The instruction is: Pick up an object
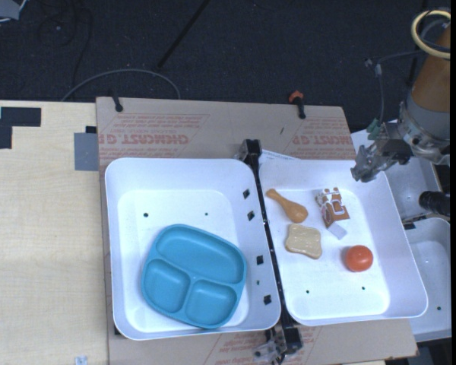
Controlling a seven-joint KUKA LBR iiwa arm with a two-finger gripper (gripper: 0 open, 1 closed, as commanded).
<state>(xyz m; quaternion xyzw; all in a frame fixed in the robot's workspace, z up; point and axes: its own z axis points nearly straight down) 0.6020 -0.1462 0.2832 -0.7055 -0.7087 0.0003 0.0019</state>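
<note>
On the left of the counter (pixel 38 226), the left bin (pixel 129 181) holds a blue divided plate (pixel 194 274), lying flat in the bin's lower half with its three compartments facing up. A black divider strip (pixel 260 226) runs between the two bins.

In the right bin (pixel 395 295) four small things lie grouped in the upper and middle part. Furthest left is a tan wooden spoon (pixel 288 204), set at a slant with its bowl toward the lower right. Just below it, close but apart, lies a pale slice of toy bread (pixel 303 241). To the right of the spoon sits a small brown-and-white box (pixel 332 207), tilted, with a little grey piece just beneath it. Lower and further right rests a red tomato-like ball (pixel 358 258), on its own, clear of the others.

The tool (pixel 365 166) hangs over the upper right corner of the right bin, near its rim, above and to the right of all four things. The box is the nearest to it, then the ball; neither touches it. Nothing is seen between its fingers, and whether it is released or clenched cannot be told from this view.
</note>
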